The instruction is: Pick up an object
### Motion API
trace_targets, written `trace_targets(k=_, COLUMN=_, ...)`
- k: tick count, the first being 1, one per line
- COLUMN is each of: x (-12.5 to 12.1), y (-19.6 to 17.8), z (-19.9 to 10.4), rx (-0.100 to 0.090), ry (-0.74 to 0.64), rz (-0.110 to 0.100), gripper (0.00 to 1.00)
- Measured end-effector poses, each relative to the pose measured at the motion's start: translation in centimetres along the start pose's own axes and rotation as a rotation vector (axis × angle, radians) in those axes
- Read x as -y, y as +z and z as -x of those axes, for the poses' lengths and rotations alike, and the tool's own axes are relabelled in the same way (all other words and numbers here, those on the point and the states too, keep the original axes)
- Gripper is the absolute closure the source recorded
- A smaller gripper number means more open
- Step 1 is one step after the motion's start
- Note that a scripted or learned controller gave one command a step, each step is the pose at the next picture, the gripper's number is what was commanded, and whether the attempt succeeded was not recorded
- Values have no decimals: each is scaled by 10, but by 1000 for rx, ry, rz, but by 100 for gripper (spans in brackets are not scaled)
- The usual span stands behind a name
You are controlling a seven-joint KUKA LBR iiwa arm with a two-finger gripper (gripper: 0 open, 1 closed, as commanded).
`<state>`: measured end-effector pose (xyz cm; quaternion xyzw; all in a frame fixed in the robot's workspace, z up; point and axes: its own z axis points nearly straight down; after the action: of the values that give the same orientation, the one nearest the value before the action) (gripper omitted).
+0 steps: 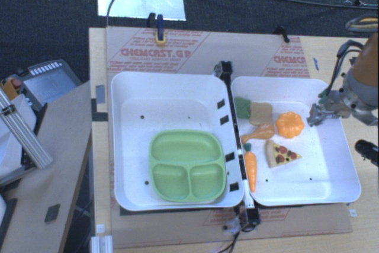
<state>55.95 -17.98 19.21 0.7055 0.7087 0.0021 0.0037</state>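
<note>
The right bin (331,186) holds several toy foods: an orange pumpkin (290,124), a pizza slice (280,154), a carrot (251,170), a tan bread piece (260,113), a green leafy item (242,106) and an orange drumstick-like piece (258,133). My gripper (314,116) hangs over the right side of this bin, just right of the pumpkin and apart from it. Nothing shows between its fingers.
The left bin (130,98) holds a green three-compartment tray (188,165) at its front. A black clip divider (231,121) runs between the bins. A yellow clamp (160,32) sits at the bench's far edge, and grey equipment (47,83) stands at the left.
</note>
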Motion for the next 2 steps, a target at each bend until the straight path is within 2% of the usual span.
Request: trace_targets(k=2, x=-6, y=-94, z=2, rx=0, ry=0, rz=-1, gripper=100)
